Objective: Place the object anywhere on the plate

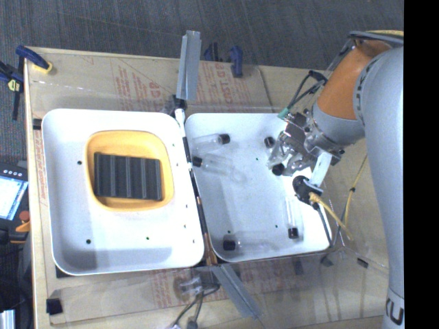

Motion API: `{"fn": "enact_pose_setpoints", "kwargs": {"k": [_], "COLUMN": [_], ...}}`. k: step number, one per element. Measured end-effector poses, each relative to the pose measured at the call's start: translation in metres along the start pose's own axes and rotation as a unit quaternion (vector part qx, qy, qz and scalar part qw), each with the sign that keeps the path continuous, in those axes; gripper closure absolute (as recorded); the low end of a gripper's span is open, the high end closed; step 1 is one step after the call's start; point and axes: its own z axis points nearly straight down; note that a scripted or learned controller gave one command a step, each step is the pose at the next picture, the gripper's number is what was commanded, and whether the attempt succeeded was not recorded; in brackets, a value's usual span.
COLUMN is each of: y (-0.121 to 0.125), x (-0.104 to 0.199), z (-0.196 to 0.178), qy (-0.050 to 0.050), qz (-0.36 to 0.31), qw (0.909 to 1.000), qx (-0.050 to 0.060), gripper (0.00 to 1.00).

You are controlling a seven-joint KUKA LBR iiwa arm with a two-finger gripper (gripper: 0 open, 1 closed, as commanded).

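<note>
Gripper [289, 153] low over the far right part of the right bin [240, 208], under the grey arm [384, 136] with its orange band. Spread or pressed together: cannot tell, too much tangled metal and cable at the wrist. Nothing visibly pinched.

Just beside the gripper, toward the left, a small black cap [269, 142] on the bin floor. Farther left, two clear tubes with black caps, one near the far wall [211, 141], one near the dividing wall [214, 164]. Toward the near edge, another tube [291, 219] lying lengthwise and one more black cap [228, 243] in the near corner.

Well apart from the gripper, in the left bin [62, 242], a yellow plate [127, 140]. Resting on the middle of that plate, a dark ribbed block [129, 176], flat and inside the rim.

Beyond the bins, bare wooden bench [103, 81] and blue clamps [235, 59] on its far edge.
</note>
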Motion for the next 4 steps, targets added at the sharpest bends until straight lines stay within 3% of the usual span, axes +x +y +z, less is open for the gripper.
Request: {"fn": "enact_pose_setpoints", "kwargs": {"k": [1, 2, 3, 4], "y": [-0.039, -0.068, -0.063, -0.063], "x": [0.052, 0.115, 0.171, 0.171], "z": [0.001, 0.004, 0.022, 0.022], "qy": [-0.001, -0.001, -0.002, -0.002], "qz": [-0.084, -0.121, -0.258, -0.258], "qw": [0.9965, 0.9927, 0.9660, 0.9661], "qx": [0.000, -0.001, -0.002, -0.003], "gripper": [1.00, 1.00, 1.00, 0.00]}}
